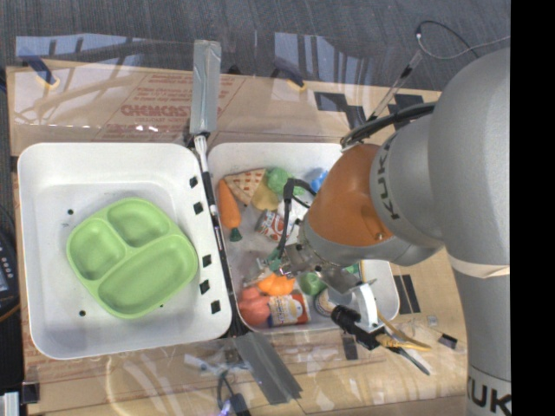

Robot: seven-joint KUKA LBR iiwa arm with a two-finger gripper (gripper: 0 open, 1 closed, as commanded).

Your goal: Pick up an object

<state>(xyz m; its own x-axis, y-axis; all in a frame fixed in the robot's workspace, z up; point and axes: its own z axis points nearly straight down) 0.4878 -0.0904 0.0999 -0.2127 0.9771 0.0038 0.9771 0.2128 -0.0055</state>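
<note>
The arm (408, 198) covers much of the right bin (260, 152), hiding its right wall and whatever lies beneath the orange band. The end effector (290, 263) is tucked under the wrist among the toys, too obscured to judge. The arm's base runs off the right edge. A can (276, 224) is half hidden, its label unreadable.

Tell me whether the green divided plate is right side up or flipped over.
Right side up. The green divided plate lies flat in the left bin, its three compartments open toward the camera, with nothing in them.
</note>
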